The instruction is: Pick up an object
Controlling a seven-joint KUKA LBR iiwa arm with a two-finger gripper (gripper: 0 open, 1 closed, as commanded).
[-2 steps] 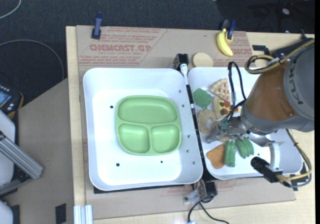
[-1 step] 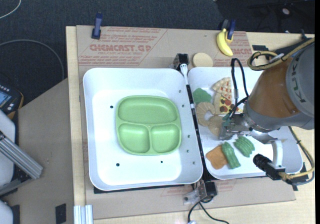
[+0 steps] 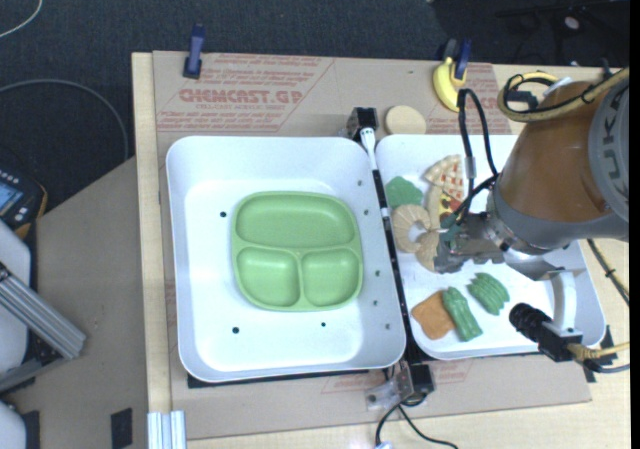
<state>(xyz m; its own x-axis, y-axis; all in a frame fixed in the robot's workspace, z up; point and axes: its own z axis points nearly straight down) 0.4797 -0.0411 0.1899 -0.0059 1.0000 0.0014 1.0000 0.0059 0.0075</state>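
The grey arm with its orange band reaches in from the right and sets its dark pincer low over the middle of the right shallow white bin, right at a pale beige ring-shaped toy pastry that lies just to its left; whether the two touch cannot be told. How wide the pincer stands, and whether it grasps anything, cannot be told either, since the wrist hides it. Around it lie a flat green leaf-shaped piece, a tan and red waffle-patterned wedge, a ridged green pickle-like piece, a second long green piece and an orange-brown slab touching it. The left white bin holds a light green three-compartment plastic plate. The brown cardboard-covered worktop bears red print reading "CHEMCAST G.P".
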